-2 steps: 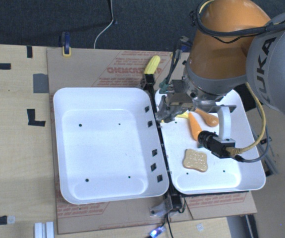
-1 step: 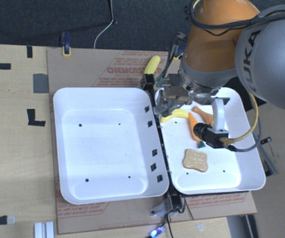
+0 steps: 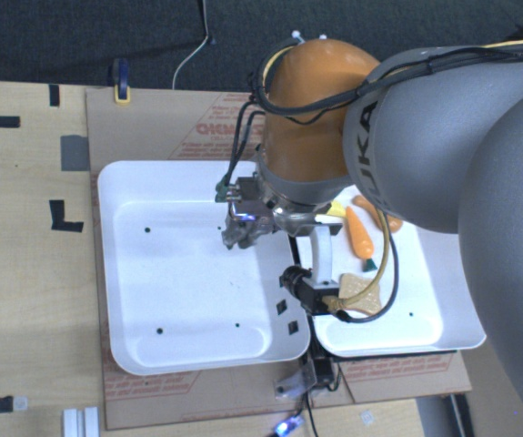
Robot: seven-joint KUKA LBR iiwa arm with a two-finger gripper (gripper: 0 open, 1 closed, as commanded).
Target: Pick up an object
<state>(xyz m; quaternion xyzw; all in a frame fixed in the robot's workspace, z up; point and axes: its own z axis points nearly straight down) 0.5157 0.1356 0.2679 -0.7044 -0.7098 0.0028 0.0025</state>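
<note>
- An orange carrot-shaped toy [image 3: 360, 233] lies in the right bin [image 3: 425, 326], right of the frame's centre. It runs lengthwise from upper left to lower right, and its upper end is tucked under the arm.
- A small yellow piece [image 3: 336, 211] sits just to the upper left of the carrot-shaped toy, mostly hidden by the wrist. What it is cannot be told.
- A tan wedge [image 3: 363, 291] lies below the carrot-shaped toy in the same bin, toward the lower left part of that bin.
- The gripper [image 3: 240, 226] hangs at the middle of the frame over the upper right part of the left bin [image 3: 179, 280], apart from all three things in the right bin. Whether it is open or closed cannot be told from this slant, and nothing is seen in its grasp.
- The floor of the left bin shows four small dark dots near its corners.
- The arm [image 3: 443, 126], grey, comes in from the right and covers the upper right of the frame. Its orange band [image 3: 311, 107] bulges above the gripper.
- Both bins rest on a cardboard sheet [image 3: 152, 126] with red print, which lies on the desk [image 3: 25, 271].
- Black tape marks [image 3: 61, 215] dot the desk at the left of the frame.
- A blue clamp [image 3: 120, 69] stands at the desk's upper edge, with a white cable [image 3: 191, 57] to its right, before a dark cloth [image 3: 61, 16].
</note>
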